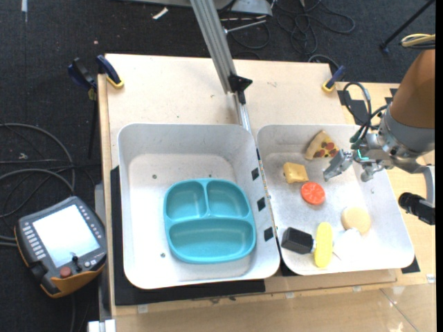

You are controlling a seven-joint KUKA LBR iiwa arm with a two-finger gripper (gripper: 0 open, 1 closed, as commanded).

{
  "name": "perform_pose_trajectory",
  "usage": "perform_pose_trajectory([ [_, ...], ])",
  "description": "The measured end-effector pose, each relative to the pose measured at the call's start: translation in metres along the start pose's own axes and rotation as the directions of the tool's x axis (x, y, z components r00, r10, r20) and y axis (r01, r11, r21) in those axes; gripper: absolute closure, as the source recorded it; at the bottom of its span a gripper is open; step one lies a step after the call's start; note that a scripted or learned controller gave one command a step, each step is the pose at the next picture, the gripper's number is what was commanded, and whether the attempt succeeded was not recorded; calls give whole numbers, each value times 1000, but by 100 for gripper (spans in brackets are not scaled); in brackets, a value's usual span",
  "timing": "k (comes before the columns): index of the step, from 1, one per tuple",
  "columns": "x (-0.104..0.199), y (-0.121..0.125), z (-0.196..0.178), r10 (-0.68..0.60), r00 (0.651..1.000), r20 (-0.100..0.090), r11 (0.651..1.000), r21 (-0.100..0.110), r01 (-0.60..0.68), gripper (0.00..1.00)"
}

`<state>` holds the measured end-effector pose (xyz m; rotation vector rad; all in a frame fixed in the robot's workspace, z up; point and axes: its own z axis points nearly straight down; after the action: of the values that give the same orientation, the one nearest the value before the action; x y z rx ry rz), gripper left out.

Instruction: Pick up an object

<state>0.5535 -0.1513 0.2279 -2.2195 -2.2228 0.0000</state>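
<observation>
My jaws (351, 164) hang over the upper right part of the right bin (387, 254), reaching in from the right edge of the view. They appear spread apart, with nothing between them, though the fingers are small and partly blurred here, so I read this with some reserve.

The right bin holds the candidate objects. A pizza slice (321, 145) lies near the top, just left of my jaws, its narrow tip pointing up and to the right; it is tan with red spots. Below it, a yellow cheese wedge (295, 172) rests with its long axis roughly level. A red round piece (313, 193) (tomato-like, flat face up) sits just below and right of the wedge. A pale cream round object (356, 218) lies further down and right. A yellow banana-like piece (323, 244) lies near the front wall, its long axis running nearly up and down in the view, and a white item sits just beside it on the right. A black block (297, 241) sits just left of it, tilted slightly.

The left bin (138, 185) carries a teal divided tray (208, 220) with three compartments. Both bins rest on the tan surface (173, 88).
</observation>
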Motion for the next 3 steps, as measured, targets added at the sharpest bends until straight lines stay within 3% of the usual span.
perform_pose_trajectory([
  [2, 0, -1, 125, 2, 1000, -1, 1000, 6, -2, 0],
  [3, 1, 0, 133, 1, 1000, 0, 1000, 1, -1, 0],
])
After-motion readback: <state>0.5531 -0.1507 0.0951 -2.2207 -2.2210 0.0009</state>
